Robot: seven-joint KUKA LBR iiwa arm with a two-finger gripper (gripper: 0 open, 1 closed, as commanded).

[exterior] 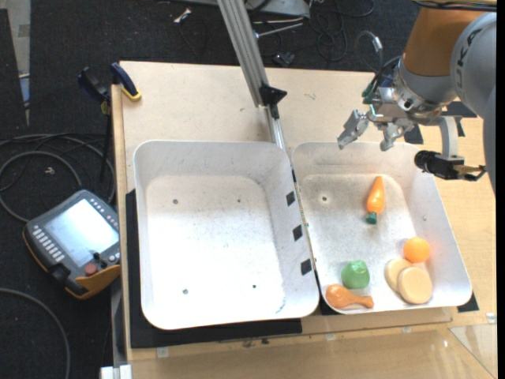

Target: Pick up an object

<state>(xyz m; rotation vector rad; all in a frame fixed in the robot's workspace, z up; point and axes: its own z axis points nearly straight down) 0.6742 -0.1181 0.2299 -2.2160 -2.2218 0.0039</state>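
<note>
Camera view shows me my gripper (371, 133) open and holding nothing, up above the far edge of the right white bin (442, 212). A small orange toy carrot (375, 197) lies in that bin, just below it.

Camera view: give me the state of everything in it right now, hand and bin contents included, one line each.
hand: open, holding nothing, above the far edge of the right bin.
carrot: lying in the right bin, apart from the others.
orange ball: resting near the bin's right wall.
green ball: resting near the front.
tan disc pieces: lying together in the front right corner.
orange gourd-shaped piece: lying at the front rim.
</note>
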